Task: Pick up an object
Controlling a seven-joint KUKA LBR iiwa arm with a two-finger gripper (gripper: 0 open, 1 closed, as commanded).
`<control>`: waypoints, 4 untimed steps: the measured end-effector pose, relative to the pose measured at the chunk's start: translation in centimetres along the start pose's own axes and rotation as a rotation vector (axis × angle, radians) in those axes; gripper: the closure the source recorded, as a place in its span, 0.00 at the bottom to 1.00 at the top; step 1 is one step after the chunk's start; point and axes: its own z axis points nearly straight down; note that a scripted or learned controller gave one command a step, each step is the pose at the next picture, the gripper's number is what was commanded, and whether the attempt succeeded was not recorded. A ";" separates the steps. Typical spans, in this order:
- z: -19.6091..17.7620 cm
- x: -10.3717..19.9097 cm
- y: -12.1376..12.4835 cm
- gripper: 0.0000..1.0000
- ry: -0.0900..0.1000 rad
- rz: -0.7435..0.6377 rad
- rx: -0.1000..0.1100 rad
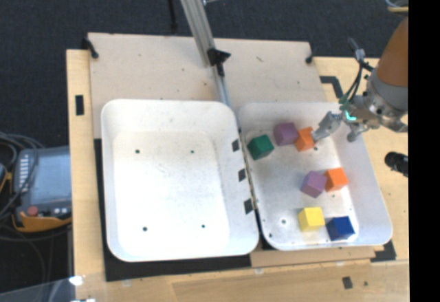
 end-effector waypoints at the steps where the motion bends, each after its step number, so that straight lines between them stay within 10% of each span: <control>1: -0.3 0.0 0.1 0.00 -0.002 -0.002 -0.004; 3: 11.0 0.1 0.6 0.00 -0.001 0.000 0.000; 4: 9.5 -0.1 0.8 1.00 -0.004 0.001 -0.009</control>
